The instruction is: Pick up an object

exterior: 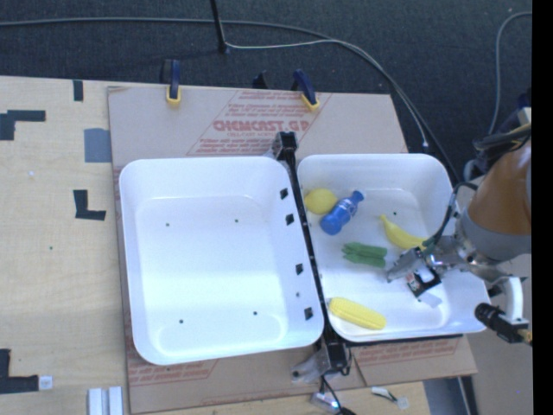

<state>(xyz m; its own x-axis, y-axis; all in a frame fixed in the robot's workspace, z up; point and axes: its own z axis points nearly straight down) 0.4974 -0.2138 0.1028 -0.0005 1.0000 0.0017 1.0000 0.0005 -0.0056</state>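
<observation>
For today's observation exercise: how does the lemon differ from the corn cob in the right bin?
The lemon is short and rounded; the corn is long and tapered. The lemon lies by the bin's far left, touching the blue bottle; the corn lies alone by the near wall. The corn looks larger. Both are yellow.

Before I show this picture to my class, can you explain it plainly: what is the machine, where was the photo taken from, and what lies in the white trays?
The photo comes from one fixed camera above a bench, looking down at a slant. The machine is a robot arm, grey and orange, reaching in from the right. Its gripper hangs low over the right bin. Its job is to pick up one object. That bin holds a yellow lemon, a blue bottle, a banana, a green toy vegetable and a corn cob. The left bin sits beside it. I cannot tell whether the gripper holds anything.
</observation>
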